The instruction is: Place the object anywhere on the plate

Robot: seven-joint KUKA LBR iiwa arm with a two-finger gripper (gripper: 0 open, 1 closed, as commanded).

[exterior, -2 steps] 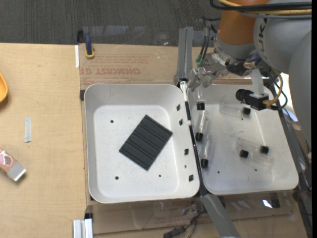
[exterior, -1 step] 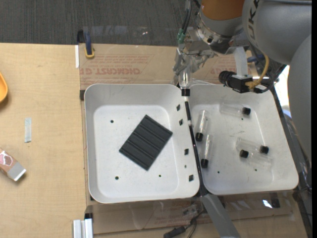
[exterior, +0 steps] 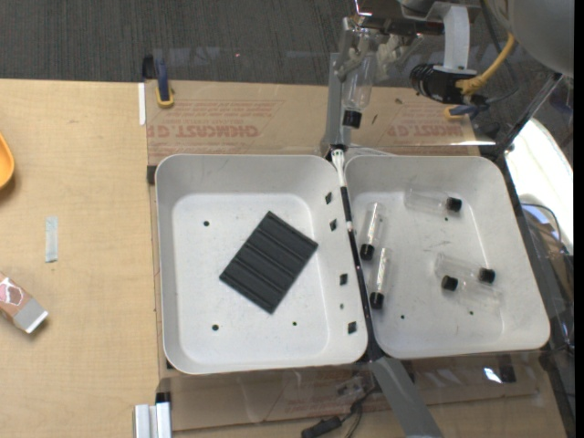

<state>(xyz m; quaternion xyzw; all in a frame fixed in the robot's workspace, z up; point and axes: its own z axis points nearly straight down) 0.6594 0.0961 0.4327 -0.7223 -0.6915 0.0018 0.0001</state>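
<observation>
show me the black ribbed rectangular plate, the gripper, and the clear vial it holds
black ribbed rectangular plate point(exterior: 269, 261): camera view, centre of its ribbed top
gripper point(exterior: 359, 57): camera view, midway between the fingertips
clear vial with black cap point(exterior: 354, 108): camera view, lower body above the cap

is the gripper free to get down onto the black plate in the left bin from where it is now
Probably yes. The gripper hangs high above the bench behind the bins, and the black plate lies flat and uncovered in the left bin, with nothing over it.
</observation>
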